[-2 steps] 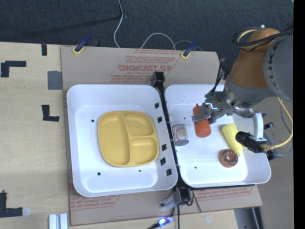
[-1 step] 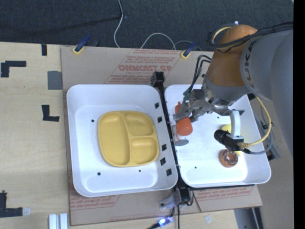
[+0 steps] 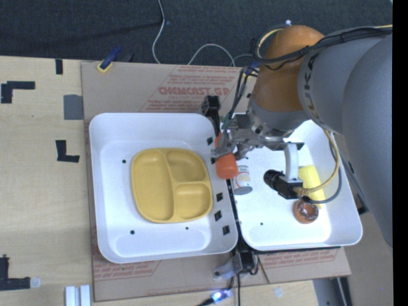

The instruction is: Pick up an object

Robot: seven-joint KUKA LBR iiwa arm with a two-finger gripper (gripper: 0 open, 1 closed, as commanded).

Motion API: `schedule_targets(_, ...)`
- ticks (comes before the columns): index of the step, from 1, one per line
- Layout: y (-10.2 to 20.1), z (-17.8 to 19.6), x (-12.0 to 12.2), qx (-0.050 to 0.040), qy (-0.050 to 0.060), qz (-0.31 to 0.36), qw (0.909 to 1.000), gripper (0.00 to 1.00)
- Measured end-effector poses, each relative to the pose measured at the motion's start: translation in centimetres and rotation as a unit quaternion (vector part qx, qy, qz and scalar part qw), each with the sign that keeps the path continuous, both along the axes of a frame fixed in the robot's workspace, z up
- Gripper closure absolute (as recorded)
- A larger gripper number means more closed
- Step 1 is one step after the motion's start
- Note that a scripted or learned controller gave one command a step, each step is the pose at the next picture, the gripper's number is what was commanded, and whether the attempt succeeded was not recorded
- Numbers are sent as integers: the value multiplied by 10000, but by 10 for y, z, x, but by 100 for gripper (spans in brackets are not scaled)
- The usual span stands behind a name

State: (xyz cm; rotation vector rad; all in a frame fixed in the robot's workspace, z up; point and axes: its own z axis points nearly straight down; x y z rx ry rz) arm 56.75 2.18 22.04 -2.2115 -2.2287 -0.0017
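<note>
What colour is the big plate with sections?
Yellow: the divided plate shows plainly in the camera view.

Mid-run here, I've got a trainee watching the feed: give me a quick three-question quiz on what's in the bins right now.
1. True or false: the yellow divided plate lies in the left bin.
2. Which item lies nearest the front edge of the right bin? A) the orange object B) the brown ring-shaped object C) the yellow block
3. Fill in: the orange object sits just under the gripper, close to the ____ between the two bins.

Key: 1 true. 2 B. 3 divide.
</note>
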Motion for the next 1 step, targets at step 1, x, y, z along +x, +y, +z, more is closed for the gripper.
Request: schedule_targets(1, 49, -9, -3, -7, 16, -8, 10000, 100)
